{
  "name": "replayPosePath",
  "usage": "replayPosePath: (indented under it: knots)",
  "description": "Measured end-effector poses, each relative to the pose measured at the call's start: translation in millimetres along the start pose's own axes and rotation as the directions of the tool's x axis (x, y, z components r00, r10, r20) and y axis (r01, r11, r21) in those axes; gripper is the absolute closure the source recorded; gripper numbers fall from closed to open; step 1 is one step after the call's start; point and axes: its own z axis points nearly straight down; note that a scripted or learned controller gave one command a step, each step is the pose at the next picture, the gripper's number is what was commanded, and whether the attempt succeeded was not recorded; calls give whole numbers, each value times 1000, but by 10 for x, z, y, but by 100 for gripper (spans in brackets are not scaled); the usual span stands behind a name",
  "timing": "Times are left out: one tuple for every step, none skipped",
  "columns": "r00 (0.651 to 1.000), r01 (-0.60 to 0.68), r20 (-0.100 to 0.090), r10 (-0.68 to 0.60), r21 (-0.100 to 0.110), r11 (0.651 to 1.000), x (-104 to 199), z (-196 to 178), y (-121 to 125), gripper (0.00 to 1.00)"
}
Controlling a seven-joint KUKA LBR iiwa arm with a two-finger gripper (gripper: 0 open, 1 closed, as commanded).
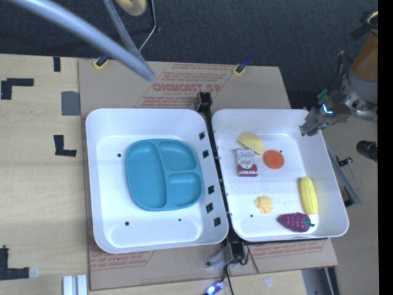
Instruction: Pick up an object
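I see candidate objects in the right bin (344, 226): corn (308, 195) by the right wall, tomato (274, 160) centrally. Gripper (312, 125) hovers at the upper-right rim, carrying nothing. Risk: descending here strikes the rim.

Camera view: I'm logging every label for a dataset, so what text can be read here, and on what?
"CHEMCAST GP", red print on the brown board behind the bins; the smaller lines around it are too blurred.
Small red and white box in the right bin: print too small to read.
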Motion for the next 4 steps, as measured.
replayPosePath:
  knots:
    - [1000, 3, -1, -3, 4, 1000, 471, 91, -95, 100]
    - [1000, 4, -2, -4, 3, 1000, 991, 4, -111, 100]
    - [1000, 2, -1, -2, 5, 1000, 1491, 129, -199, 100]
    - [1000, 2, -1, -2, 4, 1000, 2030, 243, -242, 100]
